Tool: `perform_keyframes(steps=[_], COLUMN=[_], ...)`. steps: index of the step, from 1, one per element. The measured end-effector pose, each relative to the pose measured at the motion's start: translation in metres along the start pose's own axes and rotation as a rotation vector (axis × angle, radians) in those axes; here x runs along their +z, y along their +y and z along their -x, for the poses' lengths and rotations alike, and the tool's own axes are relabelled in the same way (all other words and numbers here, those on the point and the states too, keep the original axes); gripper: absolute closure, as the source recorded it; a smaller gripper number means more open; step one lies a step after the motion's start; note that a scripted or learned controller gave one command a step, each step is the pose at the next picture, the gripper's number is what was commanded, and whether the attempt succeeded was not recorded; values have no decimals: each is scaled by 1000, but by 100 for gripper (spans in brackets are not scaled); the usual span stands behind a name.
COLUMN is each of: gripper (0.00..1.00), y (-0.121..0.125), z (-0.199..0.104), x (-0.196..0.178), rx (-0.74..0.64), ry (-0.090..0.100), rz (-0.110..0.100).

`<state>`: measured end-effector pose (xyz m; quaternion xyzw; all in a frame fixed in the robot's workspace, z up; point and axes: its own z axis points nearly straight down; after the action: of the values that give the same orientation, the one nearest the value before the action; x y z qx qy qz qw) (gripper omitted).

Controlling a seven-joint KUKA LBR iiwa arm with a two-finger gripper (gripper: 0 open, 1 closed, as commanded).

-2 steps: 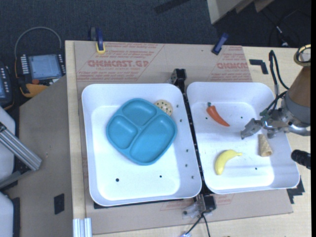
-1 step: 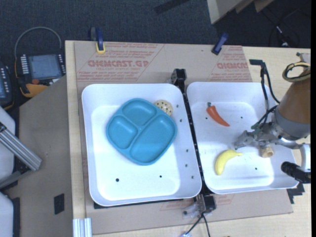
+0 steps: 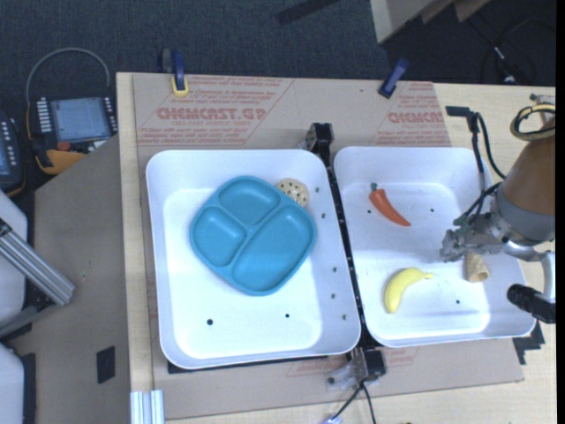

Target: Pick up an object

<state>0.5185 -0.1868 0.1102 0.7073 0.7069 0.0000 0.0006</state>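
Tool [image 3: 465,247] is seen low at the right bin's [image 3: 424,329] right wall — finger state cannot be told. Banana [image 3: 403,287] lies leftward, nearer the front edge, long axis oblique.

Smooth, matt white plastic is seen in both bins [image 3: 177,325]. The blue plate [image 3: 253,234] looks like matt plastic, the banana [image 3: 399,287] and chilli [image 3: 387,205] like glossy plastic. The table [image 3: 221,109] is covered in printed brown paper.
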Motion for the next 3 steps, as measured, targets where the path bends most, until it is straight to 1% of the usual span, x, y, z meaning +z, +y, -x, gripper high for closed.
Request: perform_keyframes(steps=[1, 2, 3], gripper=[100, 100, 100], y=[1, 3, 13], z=[10, 11, -36], x=[-58, -112, -122], rx=[0, -2, -6], ry=[-3, -3, 1], rz=[7, 7, 4])
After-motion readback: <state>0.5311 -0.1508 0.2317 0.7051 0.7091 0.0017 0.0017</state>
